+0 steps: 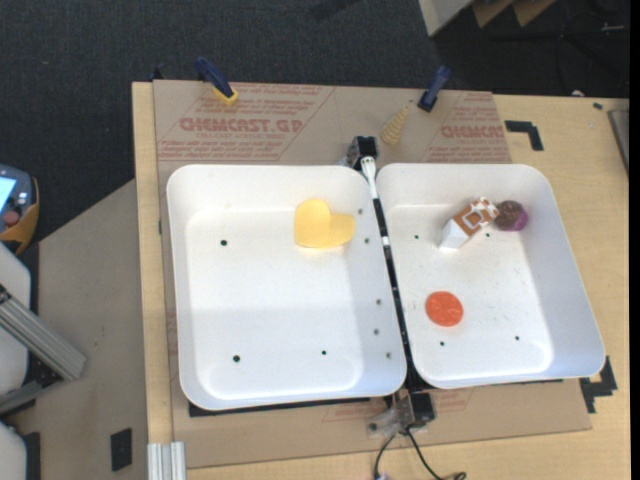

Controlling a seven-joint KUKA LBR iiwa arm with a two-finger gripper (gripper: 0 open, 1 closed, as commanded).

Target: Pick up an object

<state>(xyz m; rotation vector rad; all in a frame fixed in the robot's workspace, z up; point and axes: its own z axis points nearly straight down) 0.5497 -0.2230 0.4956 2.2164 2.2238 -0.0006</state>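
Inside left bin (178,268): yellow heart (322,225) | right bin (572,278): orange disc (444,309), white-brown block (466,223) just beside purple ball (511,215) | gripper's grasp: you cannot tell

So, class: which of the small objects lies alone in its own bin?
The yellow heart-shaped piece, alone in the left bin; the other three share the right bin.

Yellow heart (322,225) in left bin (190,298); orange disc (444,309), white-brown block (467,224), purple ball (511,215) in right bin (560,288)

Dark carpet floor (150,18) surrounds bench. Printed cardboard sheet (300,118) covers benchtop, two blue clamps (215,78) at far edge. Even overhead lighting.
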